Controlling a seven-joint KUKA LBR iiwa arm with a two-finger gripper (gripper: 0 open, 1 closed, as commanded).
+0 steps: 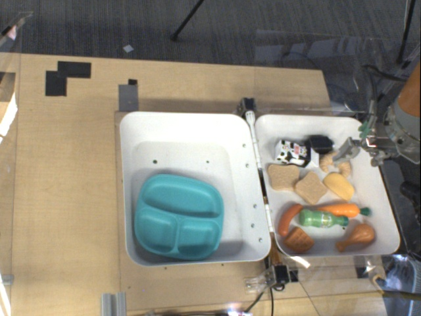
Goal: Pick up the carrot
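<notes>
The carrot point(341, 210) is orange with a green stem end pointing right. It lies flat in the right bin point(388, 206), near the front, just behind a green bottle point(322, 220) that touches it. My gripper point(360, 150) hangs over the back right part of that bin, well behind the carrot and apart from it. Nothing is visibly held in it. The grey arm with its orange band point(409, 101) enters from the right edge.
Around the carrot lie a red sausage point(285, 219), a brown drumstick point(356, 236), a brown wedge point(299, 241), a yellow piece point(339, 185), two bread slices point(310, 188) and a cow-patterned item point(292, 151). The left bin point(184, 133) holds a teal divided plate point(177, 216).
</notes>
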